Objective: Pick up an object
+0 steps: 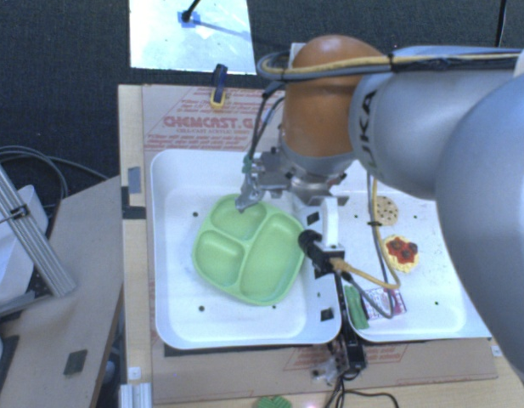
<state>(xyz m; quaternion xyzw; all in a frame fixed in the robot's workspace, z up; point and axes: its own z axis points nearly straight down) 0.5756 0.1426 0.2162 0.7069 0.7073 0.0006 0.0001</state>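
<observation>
One green divided plate (249,253) lies in the left bin (172,228), and we see the gripper (249,195) right at its upper rim, so the plate spreads below and just right of the hand. We cannot tell how the hand is set.

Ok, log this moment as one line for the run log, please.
arm: over left bin | gripper: at far rim of green divided plate | right bin: pizza slice toy, cookie | grasp: unconfirmed
</observation>
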